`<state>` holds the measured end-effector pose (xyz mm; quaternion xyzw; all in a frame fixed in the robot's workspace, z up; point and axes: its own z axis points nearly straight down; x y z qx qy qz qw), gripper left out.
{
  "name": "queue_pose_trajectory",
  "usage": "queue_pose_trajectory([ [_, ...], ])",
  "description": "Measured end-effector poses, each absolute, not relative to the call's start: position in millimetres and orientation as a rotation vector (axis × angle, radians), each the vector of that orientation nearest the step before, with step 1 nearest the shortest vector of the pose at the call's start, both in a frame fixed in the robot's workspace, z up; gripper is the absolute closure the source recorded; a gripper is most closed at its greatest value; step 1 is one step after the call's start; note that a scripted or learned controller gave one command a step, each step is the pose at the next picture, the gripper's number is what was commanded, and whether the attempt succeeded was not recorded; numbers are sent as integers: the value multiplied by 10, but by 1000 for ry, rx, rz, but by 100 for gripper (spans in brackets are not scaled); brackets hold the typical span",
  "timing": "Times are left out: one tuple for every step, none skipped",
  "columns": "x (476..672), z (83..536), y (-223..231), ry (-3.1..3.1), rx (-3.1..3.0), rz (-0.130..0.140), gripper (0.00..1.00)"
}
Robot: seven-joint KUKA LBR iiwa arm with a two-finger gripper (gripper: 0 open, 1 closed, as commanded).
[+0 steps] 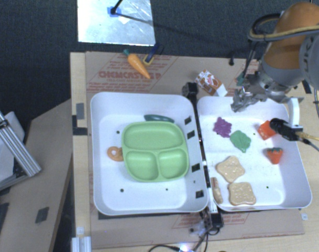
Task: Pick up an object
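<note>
While the arm (293,41) leans in from the right with its orange band uppermost, the gripper (241,102) hangs over the far left corner of the right bin (296,190), above bare white floor, and nothing sits between its tips; how wide it stands I cannot tell from this angle. Just beyond that corner, on the bench outside the bin, lies a small red and white packet (208,82). Inside the right bin are 7 loose toy pieces: a purple bunch of grapes (222,126) nearest the gripper, a green leafy piece (240,140) just beside it toward the front, 2 tan crackers (230,168) (241,193) near the front, a thin tan stick (217,189) along the left wall, an orange-red block (265,130) on the right partly behind a black fitting, and a red piece with a green top (274,155) below it. The left bin (104,140) holds a green divided plate (154,150) with 3 compartments, a dark green piece (158,118) touching its far rim and a small orange ring (115,154) beside its left edge. A toy carrot (137,65) lies on the cardboard behind the left bin, well apart from everything else.
</note>
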<state>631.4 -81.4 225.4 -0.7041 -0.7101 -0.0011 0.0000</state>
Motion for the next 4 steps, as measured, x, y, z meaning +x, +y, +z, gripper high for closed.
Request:
queue_pose_trajectory([
  [6017,2147,-368,-2229,-2211,-1,100],
  [5792,2322,73,-2231,-2210,-3,100],
  [5625,2149,202,-2227,-2214,1,100],
  [5629,2326,151,-2225,-2221,-4,100],
])
